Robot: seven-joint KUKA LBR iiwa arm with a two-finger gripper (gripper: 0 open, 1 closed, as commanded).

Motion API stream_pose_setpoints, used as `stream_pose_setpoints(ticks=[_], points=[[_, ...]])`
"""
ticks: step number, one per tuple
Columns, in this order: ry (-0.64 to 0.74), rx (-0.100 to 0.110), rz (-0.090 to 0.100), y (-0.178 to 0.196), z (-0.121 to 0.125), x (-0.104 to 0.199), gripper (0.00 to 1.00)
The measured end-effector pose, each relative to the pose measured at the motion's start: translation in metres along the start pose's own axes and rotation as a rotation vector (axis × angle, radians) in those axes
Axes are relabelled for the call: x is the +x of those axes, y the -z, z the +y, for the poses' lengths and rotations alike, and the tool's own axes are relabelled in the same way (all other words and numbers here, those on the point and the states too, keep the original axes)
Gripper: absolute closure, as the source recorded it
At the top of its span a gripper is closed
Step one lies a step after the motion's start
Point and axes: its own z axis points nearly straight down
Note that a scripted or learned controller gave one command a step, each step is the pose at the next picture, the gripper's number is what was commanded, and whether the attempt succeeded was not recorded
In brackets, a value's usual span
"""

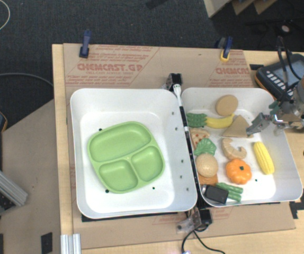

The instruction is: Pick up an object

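Arm: enters at the right edge of the camera view, over the right side of the right bin (287, 165); little of it is in frame, a tan-grey link above with grey metal wrist parts below it.
Wrist: sits above the right bin's right rim, level with the bin's upper half, pointing inward toward the bin's middle.
Gripper (259, 125): reaches leftward and slightly down from the wrist, over the upper right part of the right bin.
Fingers (257, 126): grey, angled down to the left; their spread is too unclear to tell.
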Motion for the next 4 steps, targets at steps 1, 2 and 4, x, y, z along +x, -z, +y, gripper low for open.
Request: stream_pose_setpoints(ticks=[1, 2, 4], points=[[-0.001, 0.005, 0.003, 0.017, -0.063, 0.025, 0.0], [0.0, 0.012, 0.005, -0.119, -0.063, 0.038, 0.0], [0.005, -0.004, 0.0, -0.064, -0.029, 0.073, 1.0]])
